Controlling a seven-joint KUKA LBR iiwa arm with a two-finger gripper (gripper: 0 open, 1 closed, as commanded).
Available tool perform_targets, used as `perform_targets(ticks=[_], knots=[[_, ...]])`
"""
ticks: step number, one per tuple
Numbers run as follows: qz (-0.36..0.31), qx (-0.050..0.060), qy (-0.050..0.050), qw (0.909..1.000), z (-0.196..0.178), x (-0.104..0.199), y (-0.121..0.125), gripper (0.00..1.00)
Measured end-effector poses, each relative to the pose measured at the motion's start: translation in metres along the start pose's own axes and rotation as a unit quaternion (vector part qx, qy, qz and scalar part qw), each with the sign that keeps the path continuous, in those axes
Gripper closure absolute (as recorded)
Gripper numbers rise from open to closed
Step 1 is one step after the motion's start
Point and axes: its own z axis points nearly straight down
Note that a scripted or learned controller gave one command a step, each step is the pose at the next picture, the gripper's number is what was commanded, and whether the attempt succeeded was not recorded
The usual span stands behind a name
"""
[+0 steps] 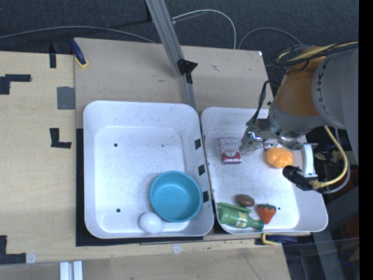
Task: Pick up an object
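Note:
My gripper [252, 142] hangs over the right bin [263, 177], just right of a small red and white box [230, 149]. Nothing shows between the fingers. An orange fruit [279, 157] lies right of the gripper, under the wrist. Along the right bin's front edge lie a green bottle [239, 216], a brown oval piece [245, 200] and a red strawberry-like toy [267, 212].
The left bin [111, 139] holds a blue bowl [175, 195] and a white ball [151, 221] near its front wall. A grey pole [167, 32] slants down to the rim between the bins. Cables loop behind the arm at the right.

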Motion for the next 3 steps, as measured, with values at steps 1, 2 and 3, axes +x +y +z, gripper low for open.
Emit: perform_targets(ticks=[1,2,3], knots=[[0.000,0.000,0.000,1.0000,-0.047,0.007,-0.004,1.00],[0.000,0.000,0.000,1.0000,-0.077,0.007,-0.003,1.00],[-0.003,0.002,0.001,1.0000,-0.071,0.065,0.012,1.00]])
